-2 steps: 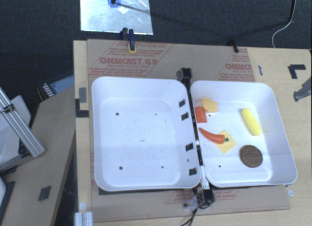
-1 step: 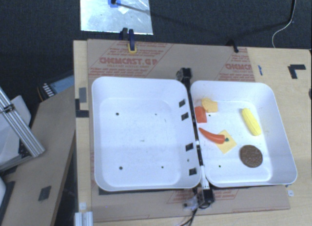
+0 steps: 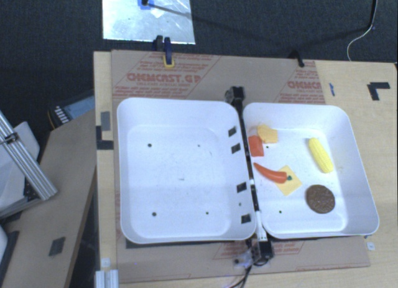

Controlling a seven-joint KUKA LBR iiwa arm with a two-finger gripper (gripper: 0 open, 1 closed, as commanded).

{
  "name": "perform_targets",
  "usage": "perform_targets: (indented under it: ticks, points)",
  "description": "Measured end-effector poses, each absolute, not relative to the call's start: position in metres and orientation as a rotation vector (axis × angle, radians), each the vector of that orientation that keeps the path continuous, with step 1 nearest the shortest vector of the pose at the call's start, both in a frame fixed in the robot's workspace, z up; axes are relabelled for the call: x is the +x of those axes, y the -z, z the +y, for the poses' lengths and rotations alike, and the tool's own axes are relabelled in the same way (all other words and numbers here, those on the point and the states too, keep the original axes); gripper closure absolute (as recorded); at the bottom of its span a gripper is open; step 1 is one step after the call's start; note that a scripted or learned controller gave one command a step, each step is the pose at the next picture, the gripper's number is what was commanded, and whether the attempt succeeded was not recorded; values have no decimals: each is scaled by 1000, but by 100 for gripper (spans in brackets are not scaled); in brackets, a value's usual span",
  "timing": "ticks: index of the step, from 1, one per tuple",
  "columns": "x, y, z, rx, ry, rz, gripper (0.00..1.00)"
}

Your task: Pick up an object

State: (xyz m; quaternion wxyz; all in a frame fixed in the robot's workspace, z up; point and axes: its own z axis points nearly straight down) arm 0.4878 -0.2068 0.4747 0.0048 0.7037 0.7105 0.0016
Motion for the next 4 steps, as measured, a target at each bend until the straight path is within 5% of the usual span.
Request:
perform_targets:
  ticks: [1,2,3,4]
  points:
    - [488,-474,-207,2205,-4,2225,0]
    - [488,-486,-207,2196,-7,2226,100]
    - [488,-486,-207,2197,-6,2226,0]
    - [489,-497,-208,2189,-8,2228,100]
